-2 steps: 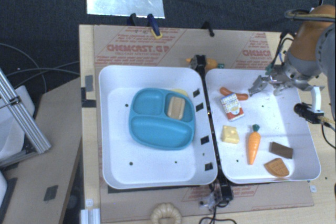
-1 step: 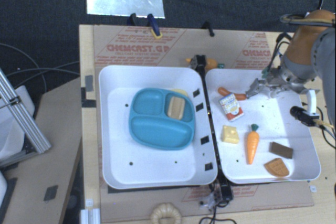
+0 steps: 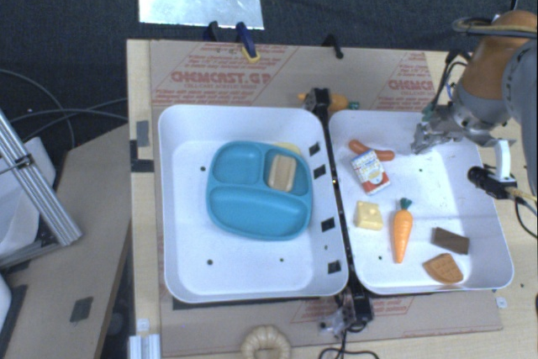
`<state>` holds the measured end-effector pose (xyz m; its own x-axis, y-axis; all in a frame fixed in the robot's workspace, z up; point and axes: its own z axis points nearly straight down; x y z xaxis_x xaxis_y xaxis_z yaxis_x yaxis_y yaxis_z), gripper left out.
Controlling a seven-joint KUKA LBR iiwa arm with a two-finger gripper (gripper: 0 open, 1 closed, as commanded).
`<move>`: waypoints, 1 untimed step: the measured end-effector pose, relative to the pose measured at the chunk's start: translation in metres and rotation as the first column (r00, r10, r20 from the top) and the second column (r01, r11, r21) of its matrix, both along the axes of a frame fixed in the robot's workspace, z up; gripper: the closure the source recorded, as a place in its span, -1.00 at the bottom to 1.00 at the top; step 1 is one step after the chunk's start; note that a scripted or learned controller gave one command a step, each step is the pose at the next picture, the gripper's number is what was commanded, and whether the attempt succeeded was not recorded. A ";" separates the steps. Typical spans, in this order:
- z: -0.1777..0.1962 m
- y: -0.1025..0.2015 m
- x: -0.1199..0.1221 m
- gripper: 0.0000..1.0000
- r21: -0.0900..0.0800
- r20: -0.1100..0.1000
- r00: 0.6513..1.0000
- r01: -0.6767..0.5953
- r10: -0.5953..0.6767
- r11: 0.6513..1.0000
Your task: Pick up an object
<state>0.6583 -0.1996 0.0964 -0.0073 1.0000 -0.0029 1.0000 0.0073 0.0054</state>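
Bench with two bins (image 3: 252, 286): gripper (image 3: 426, 136) over right bin's far side, state unclear; carrot (image 3: 402, 233), cheese (image 3: 368, 215), carton (image 3: 369, 170) nearby; left holds blue tray (image 3: 252, 210).

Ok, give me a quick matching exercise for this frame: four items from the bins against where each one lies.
Items:
1. carrot
2. blue plate
3. cookie
4. sausage

Places:
A. left bin
B. right bin, near front corner
C. right bin, back, above the small carton
D. right bin, middle, right of the cheese cube

Pairs: 1-D, 2-A, 3-B, 4-C
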 end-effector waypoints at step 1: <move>0.065 -0.001 -0.001 1.00 0.001 0.003 1.000 0.004 -0.004 1.000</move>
